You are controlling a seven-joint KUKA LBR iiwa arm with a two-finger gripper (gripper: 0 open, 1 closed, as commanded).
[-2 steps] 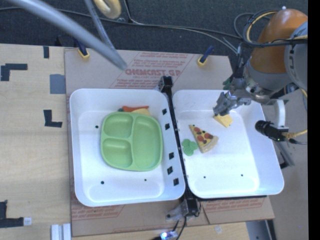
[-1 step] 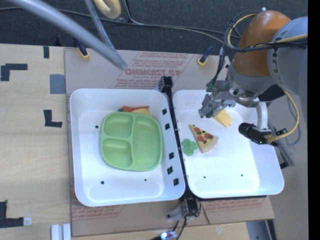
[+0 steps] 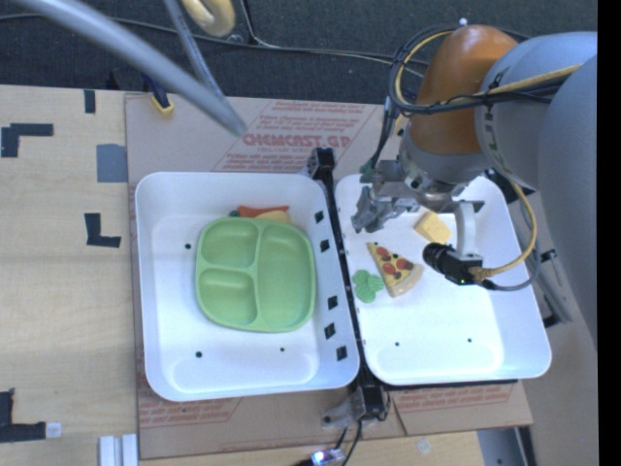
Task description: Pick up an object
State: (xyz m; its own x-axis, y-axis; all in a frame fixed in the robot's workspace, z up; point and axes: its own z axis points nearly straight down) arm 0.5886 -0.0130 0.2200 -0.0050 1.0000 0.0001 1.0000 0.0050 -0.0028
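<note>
The claw (image 3: 374,212) hangs over the right bin's (image 3: 456,352) far left corner, with nothing seen between its tips; how wide it stands I cannot tell. Just beside it lie a pizza slice (image 3: 396,267), a green piece (image 3: 366,285) and a yellow wedge (image 3: 433,227). All look like light, stiff, slick toy food; the pizza's long edges seem the best hold.

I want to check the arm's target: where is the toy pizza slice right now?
The pizza slice lies in the right bin, near its left wall, beside a small green piece and just below the gripper; a yellow wedge sits up-right of it.
</note>
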